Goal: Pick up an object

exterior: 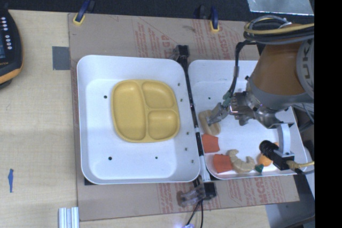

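Gripper (212, 116) sits low over the left part of the right bin (214, 73), reaching in from the right under the grey arm with its orange band (278, 69). Fingertips are at or just above a pale beige piece (208, 125) lying near the bin's left wall. Whether the tips touch it is unclear; the metal blurs into the object at this angle. Gripper state: cannot tell, open or closed on anything.

Objects in the right bin, working outward from the gripper:
- pale beige piece, directly under the tips, close to the divider between bins;
- orange-red block (210, 143), just below the beige piece, apart from the gripper;
- second red block (222, 162), lower still, near the front wall;
- cream curved piece (241, 163), beside the second red block, to its right;
- small orange item (264, 159) with a green bit next to it, at the bin's front right, partly covered by black hardware.

Left bin (91, 115) holds a yellow divided plate (145, 110) with three compartments, lying flat near the centre, well apart from the gripper.

Both bins rest on a brown board (133, 34) clamped to the bench by blue-and-yellow clips along its far edge.
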Robot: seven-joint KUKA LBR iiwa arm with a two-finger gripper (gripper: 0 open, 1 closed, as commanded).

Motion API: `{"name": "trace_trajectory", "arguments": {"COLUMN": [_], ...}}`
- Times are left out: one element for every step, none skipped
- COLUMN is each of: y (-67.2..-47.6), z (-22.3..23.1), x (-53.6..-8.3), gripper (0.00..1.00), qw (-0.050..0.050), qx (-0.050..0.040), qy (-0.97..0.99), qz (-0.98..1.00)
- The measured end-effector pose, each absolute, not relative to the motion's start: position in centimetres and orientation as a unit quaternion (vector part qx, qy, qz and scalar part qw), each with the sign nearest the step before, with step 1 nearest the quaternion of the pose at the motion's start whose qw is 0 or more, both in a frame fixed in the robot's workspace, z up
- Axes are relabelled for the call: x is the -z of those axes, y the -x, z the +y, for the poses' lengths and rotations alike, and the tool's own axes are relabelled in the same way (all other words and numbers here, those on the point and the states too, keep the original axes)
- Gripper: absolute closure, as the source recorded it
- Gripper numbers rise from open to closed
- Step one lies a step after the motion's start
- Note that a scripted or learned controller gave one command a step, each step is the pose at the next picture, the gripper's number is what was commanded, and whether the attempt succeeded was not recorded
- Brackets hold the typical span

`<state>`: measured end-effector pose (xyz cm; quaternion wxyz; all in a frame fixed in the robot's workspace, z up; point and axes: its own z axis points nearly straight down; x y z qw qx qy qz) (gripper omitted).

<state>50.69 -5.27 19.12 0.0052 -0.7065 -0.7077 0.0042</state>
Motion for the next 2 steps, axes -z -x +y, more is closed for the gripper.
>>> {"name": "trace_trajectory", "arguments": {"y": [-51.2,-51.19], "z": [-5.35,-5.35], "x": [-20.21,-20.17], "gripper": [1.0,0.0], "qw": [0.002,0.001], "qx": [-0.0021,-0.0024], "qy": [0.706,0.706], "qz": [-0.708,-0.708]}}
